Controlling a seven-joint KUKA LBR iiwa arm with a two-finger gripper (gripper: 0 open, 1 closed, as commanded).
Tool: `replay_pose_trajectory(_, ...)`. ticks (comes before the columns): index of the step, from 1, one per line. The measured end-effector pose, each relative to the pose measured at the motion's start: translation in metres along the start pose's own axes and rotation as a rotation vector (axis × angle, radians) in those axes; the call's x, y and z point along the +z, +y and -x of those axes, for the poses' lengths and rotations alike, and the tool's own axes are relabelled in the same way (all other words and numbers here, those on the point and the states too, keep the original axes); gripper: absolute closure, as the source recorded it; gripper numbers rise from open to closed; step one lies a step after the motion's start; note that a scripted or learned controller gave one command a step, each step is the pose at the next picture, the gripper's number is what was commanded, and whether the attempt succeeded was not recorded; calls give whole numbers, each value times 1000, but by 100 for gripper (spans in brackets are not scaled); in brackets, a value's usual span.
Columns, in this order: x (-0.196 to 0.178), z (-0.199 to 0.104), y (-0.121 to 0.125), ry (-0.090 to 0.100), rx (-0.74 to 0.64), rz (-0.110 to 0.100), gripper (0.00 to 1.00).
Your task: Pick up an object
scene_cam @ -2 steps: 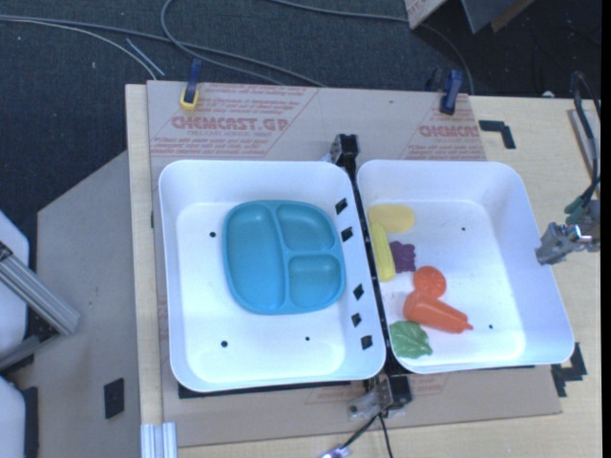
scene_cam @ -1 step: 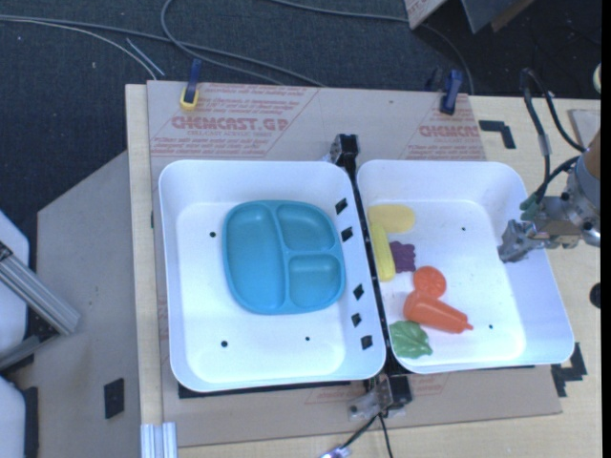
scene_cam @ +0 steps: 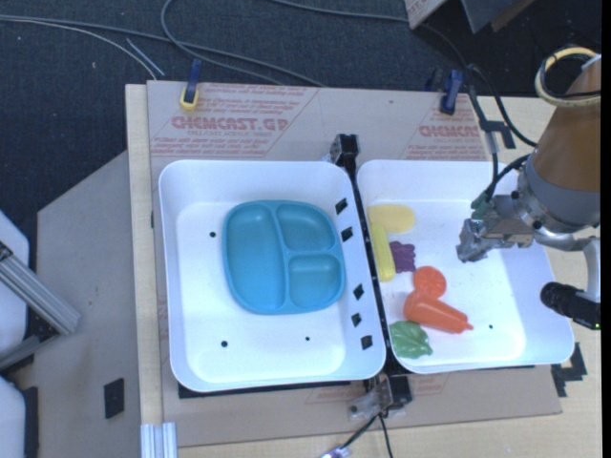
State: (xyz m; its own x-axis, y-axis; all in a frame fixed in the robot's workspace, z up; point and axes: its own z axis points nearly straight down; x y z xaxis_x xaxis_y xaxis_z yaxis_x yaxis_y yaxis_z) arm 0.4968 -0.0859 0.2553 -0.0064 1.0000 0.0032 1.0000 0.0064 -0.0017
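The right bin [scene_cam: 496, 184] holds a cluster of toy foods along its left side: a yellow banana-like piece [scene_cam: 386, 232], a small purple grape bunch [scene_cam: 404, 255], an orange-red round piece [scene_cam: 429, 281], an orange carrot [scene_cam: 439, 314] and a green leafy piece [scene_cam: 410, 339]. My gripper [scene_cam: 471, 246] hangs over the middle of the right bin, a little to the right of and above the orange-red piece, apart from all the toys. Nothing shows between its fingers.
In the left bin [scene_cam: 186, 256] lies a blue divided plate [scene_cam: 284, 255]. A black divider strip [scene_cam: 355, 246] runs between the two bins. The right half of the right bin is bare white floor. Cables trail across the dark floor beyond the bench.
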Motion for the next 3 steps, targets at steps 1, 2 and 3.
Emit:
replay_pose_trajectory(1,-4,-53,6,0,-1,3,100)
replay_pose_trajectory(2,-2,-98,12,-1,1,2,100)
replay_pose_trajectory(3,-4,-152,21,-1,0,3,100)
